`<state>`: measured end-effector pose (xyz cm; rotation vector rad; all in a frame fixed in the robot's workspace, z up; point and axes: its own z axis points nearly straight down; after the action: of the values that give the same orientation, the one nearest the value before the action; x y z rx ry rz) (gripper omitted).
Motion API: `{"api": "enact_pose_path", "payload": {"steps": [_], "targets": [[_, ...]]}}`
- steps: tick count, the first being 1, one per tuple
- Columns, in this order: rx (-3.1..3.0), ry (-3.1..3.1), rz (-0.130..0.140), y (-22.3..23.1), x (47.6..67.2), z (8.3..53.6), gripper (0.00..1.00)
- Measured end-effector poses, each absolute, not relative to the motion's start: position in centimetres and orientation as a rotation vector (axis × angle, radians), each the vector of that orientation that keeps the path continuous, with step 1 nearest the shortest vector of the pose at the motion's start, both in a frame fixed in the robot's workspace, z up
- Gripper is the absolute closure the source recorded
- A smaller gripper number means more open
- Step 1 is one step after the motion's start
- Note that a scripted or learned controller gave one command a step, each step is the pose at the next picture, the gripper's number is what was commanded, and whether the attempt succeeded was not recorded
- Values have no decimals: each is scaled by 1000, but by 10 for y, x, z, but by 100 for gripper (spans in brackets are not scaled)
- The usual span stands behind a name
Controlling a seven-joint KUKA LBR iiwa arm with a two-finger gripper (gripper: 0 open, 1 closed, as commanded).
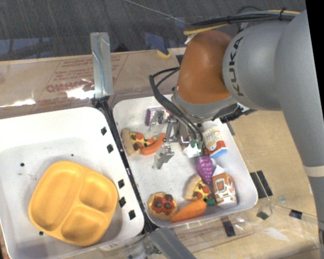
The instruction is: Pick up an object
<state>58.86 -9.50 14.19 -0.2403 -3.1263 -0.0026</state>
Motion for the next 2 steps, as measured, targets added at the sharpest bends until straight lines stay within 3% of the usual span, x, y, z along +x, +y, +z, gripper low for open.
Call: {"api": "enact_pose_path", "payload": {"steps": [1,2], "targets": [[-420,-3116,-1,-93,602,94,0],[-475,-3112,0,-102,579,95,0]]}}
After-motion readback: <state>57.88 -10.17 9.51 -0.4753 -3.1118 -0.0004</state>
